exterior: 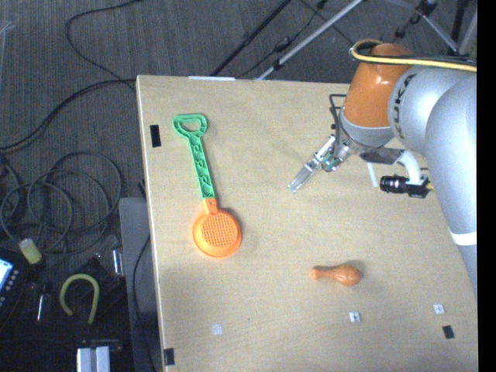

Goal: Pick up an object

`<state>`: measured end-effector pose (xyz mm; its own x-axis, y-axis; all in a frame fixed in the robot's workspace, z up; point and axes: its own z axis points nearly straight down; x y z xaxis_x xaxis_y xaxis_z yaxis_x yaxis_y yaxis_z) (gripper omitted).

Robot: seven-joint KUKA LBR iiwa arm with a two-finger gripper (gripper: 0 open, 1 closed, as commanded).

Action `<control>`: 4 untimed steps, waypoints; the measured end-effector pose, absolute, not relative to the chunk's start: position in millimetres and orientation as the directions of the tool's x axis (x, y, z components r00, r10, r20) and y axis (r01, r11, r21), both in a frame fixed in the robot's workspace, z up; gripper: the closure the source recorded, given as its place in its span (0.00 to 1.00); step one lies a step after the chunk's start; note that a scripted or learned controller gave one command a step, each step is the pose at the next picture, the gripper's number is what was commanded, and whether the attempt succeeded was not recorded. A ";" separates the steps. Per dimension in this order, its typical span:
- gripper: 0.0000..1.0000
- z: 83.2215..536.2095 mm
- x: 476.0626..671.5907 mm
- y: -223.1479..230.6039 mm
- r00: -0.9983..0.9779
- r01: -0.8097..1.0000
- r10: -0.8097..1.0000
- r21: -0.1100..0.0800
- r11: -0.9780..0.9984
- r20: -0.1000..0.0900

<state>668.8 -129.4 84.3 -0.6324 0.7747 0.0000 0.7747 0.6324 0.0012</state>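
Gripper [301, 178] hangs over bare bench centre, holding nothing; finger gap unclear, cannot tell. Orange drumstick toy [339, 273] lies nearer; green-handled strainer [208, 208] left. Centre over drumstick's thick end before descending.

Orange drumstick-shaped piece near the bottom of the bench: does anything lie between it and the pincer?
Nothing visible does. The pincer hangs above bare bench surface, and the orange drumstick-shaped piece lies below it in the camera view with only bare surface between. The green-handled strainer lies well off to the left.
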 end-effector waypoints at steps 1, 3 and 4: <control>1.00 93.7 669.4 -128.1 -0.632 0.775 0.775 0.005 0.632 0.001; 1.00 314.4 668.4 -198.6 0.035 0.999 0.999 -0.001 -0.035 -0.004; 1.00 356.8 668.7 -144.2 0.253 0.967 0.967 -0.001 -0.253 -0.003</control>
